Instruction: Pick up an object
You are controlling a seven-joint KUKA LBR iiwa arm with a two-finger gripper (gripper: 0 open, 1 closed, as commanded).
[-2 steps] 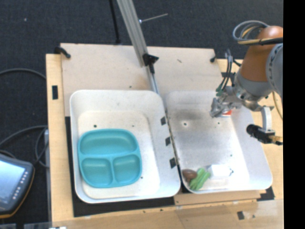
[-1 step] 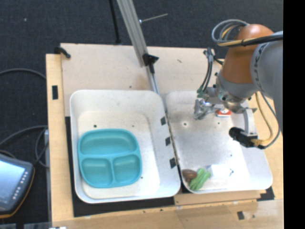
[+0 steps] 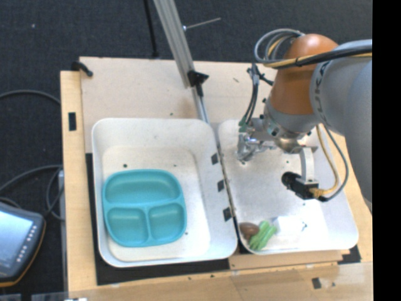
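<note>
Table (image 3: 144,93): pale wooden top on dark carpet, carrying two shallow white bins side by side.
Arm (image 3: 326,80): grey, with an orange band above the wrist; enters from the right and hangs over the upper part of the right bin.
Left bin (image 3: 156,137): white, rounded corners; holds one teal tray.
Right bin (image 3: 263,180): white, touching the left bin along its inner wall; holds a green object, a brown object and a pale object, all grouped at its near edge.
Metal post (image 3: 175,36): slanted aluminium bar, rising from behind the bins toward the upper edge of the view.
Teal tray (image 3: 144,207): three compartments, one long at the top and two smaller below; lies flat in the lower left part of the left bin.
Hand (image 3: 245,150): poised over the upper left corner of the right bin, well apart from the objects; released or clenched cannot be told from this view.
Pale object (image 3: 289,223): whitish, hard to distinguish against the bin floor, just right of the green object.
Green object (image 3: 264,234): elongated, near the front wall of the right bin.
Brown object (image 3: 249,229): small, rounded, touching the green object on its left side.
</note>
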